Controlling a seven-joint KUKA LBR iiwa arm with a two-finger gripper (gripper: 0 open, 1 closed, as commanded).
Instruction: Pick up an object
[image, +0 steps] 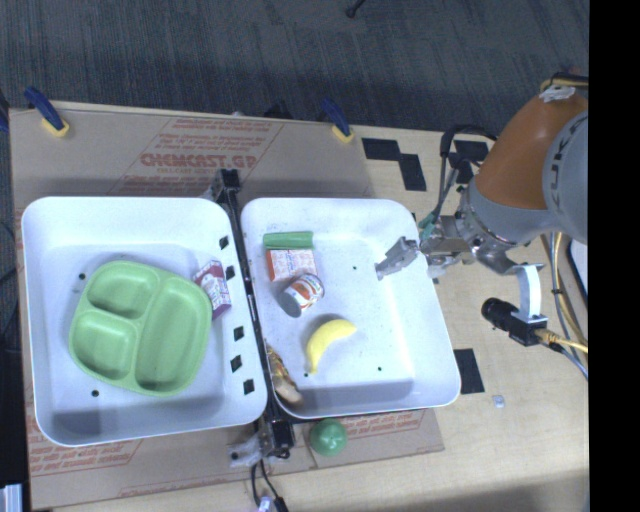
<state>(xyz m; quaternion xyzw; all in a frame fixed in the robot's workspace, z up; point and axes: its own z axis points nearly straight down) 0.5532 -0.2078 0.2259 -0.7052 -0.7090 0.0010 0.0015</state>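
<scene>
Gripper (397, 257) is hovering over the right bin (432, 345) near its upper-right rim, jaw state I cannot tell; banana (328, 340) is lying isolated toward the bin's middle, so I'm suggesting centring over it, away from the can (301, 293).

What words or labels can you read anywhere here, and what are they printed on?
"CHEMCAST GP", in red, on the brown cardboard sheet beneath the two bins.
Smaller red lines above and below it: too blurred to read.
Red-and-white packet, small wrapped pack and round can: printing too small to read.
</scene>
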